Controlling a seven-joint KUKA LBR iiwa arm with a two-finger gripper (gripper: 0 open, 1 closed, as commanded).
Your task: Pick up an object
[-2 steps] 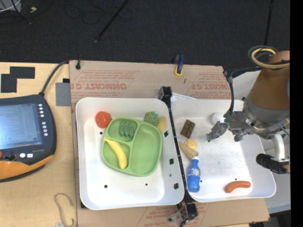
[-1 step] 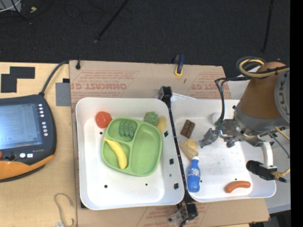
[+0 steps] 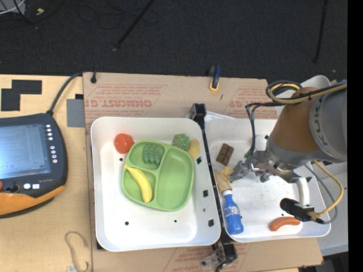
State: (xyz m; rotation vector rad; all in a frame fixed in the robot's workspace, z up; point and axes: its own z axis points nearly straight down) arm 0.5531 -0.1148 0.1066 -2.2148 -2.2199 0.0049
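Blue bottle (image 3: 232, 213) lies on its side along the left wall of the right bin (image 3: 266, 236), just below and left of my gripper (image 3: 241, 170); a brown block (image 3: 225, 153) sits just above-left, a sausage (image 3: 284, 224) well off to the lower right. Whether my fingers are spread or closed I cannot tell; nothing shows between them. Risk: the bottle hugs the wall, so a finger may strike the rim or roll it aside. My wrist hides the bin floor behind it.

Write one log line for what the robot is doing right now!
pincer low in right bin | near brown block and blue bottle | nothing seen held | green tray with banana in left bin
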